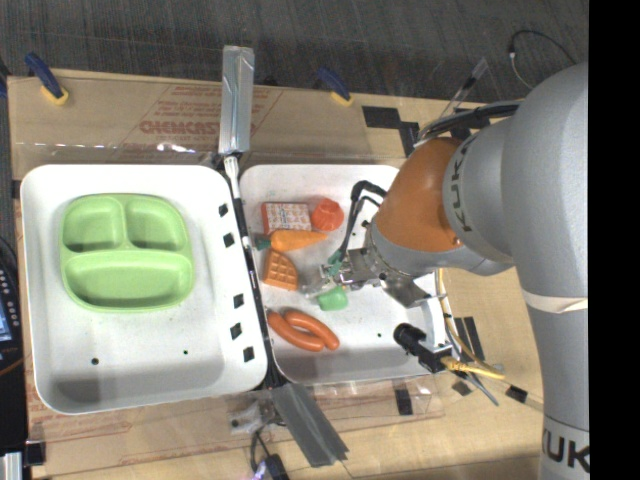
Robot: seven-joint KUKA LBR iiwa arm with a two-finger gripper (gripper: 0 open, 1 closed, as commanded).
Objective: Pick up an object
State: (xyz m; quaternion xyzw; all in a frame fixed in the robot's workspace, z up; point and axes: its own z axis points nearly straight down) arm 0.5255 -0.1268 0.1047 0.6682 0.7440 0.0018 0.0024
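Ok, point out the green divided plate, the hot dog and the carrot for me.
green divided plate (127,278): camera view, on the floor of its large lower compartment.
hot dog (302,330): camera view, on the middle of the sausage.
carrot (296,239): camera view, on the middle of its orange body.

Even, fairly bright overhead light, no hard shadows. Left bin (130,368) shows a soft grey shade along its near wall and lower-left corner. Right bin (300,183) is whitest, close to blown out on its bare floor. Mild sheen on the green tray (125,253) rims and on the grey arm (545,178) casing. Clear sheet at the tabletop (110,118) far edge catches faint glare. Overall soft focus, small items slightly smeared; floor beyond is dark.
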